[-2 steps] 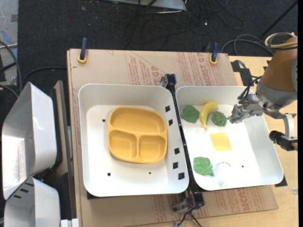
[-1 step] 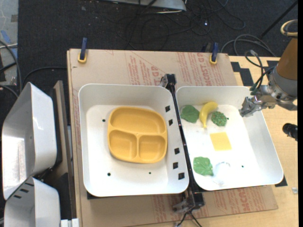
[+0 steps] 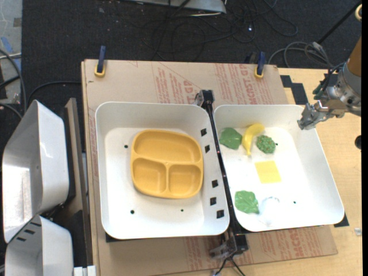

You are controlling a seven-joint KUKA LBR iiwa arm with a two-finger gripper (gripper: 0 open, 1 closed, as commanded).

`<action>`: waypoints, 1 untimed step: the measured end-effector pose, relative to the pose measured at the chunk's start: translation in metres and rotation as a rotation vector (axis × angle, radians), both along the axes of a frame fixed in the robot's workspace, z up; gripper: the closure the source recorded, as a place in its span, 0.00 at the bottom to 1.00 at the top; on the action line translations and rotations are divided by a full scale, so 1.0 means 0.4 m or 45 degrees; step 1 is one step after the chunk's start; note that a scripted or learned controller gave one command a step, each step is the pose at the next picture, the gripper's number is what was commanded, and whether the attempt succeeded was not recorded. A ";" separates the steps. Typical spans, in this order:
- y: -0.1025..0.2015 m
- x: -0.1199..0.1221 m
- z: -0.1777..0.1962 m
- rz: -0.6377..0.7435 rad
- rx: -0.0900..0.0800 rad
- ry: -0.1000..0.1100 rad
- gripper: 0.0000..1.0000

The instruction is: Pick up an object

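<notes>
Objects for the pick are sitting in the right bin (image 3: 322, 171), and what a spread we're looking at: a green leafy piece (image 3: 230, 138) is lying near the bin's upper left, a yellow banana (image 3: 251, 137) is resting just beside it, and a green bumpy piece (image 3: 265, 144) is touching the banana's right side. Below them a flat yellow square (image 3: 268, 172) is lying on the bin floor, and further down a second green piece (image 3: 246, 202) is sitting near the lower left corner, with a small clear, whitish thing (image 3: 270, 202) just beside it, too faint to make out.

Over at the bin's upper right rim, the hand (image 3: 306, 121) is hanging at the edge, well apart from every item, and nothing is showing between its fingers. Whether those fingers are spread or pressed together, I cannot tell from this angle.

Across the divider, the left bin (image 3: 115, 131) is carrying a yellow compartment tray (image 3: 167, 163), lying flat in the middle. Both bins are resting on the worktop (image 3: 172, 82).
</notes>
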State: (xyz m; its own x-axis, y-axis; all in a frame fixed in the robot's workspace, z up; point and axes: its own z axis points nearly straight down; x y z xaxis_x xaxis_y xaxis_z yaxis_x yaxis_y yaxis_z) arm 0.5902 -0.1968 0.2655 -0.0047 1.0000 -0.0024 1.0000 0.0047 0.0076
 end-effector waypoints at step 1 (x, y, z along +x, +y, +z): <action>0.115 0.013 0.003 0.004 0.005 0.008 1.00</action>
State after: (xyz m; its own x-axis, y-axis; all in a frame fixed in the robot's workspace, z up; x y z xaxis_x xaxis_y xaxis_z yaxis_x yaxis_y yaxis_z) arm 0.5954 -0.1510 0.2666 -0.0075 1.0000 0.0015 1.0000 0.0075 0.0010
